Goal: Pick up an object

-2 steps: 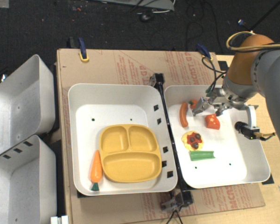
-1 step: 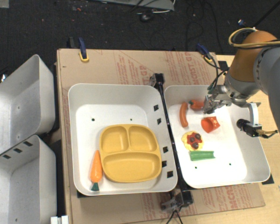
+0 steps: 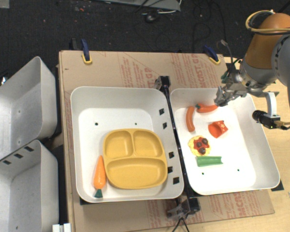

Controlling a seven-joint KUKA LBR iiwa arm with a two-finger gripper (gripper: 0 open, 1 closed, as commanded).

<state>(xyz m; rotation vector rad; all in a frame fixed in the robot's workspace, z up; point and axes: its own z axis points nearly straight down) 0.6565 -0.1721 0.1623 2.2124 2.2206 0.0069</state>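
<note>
— Chili pepper (image 3: 207,108), the orange-red one: where is it lying?

— It is lying in the right bin (image 3: 261,170), near that bin's far edge, with its long axis running roughly left to right, slightly tilted. Its green stem end is pointing toward the divider between the bins, and its other end is reaching under the gripper (image 3: 222,99).

— Is the gripper clamping it?

— The gripper is hanging right over that end of the pepper, but I cannot tell whether it is gripping anything, or how it is set.

— What else is sitting in that bin?

— A sausage (image 3: 190,118) is lying just beside the pepper's stem end, its length running from the far edge toward the near edge. A red chunk (image 3: 217,128) is resting near the middle, a small pizza slice (image 3: 200,145) is lying nearer the front, and a green bean (image 3: 209,161) is stretching left to right just in front of it.

— And the left bin (image 3: 82,129)?

— A yellow divided plate (image 3: 135,158) is sitting toward its near edge, and a carrot (image 3: 100,174) is lying against the plate's left side, green tip pointing to the near edge.
</note>
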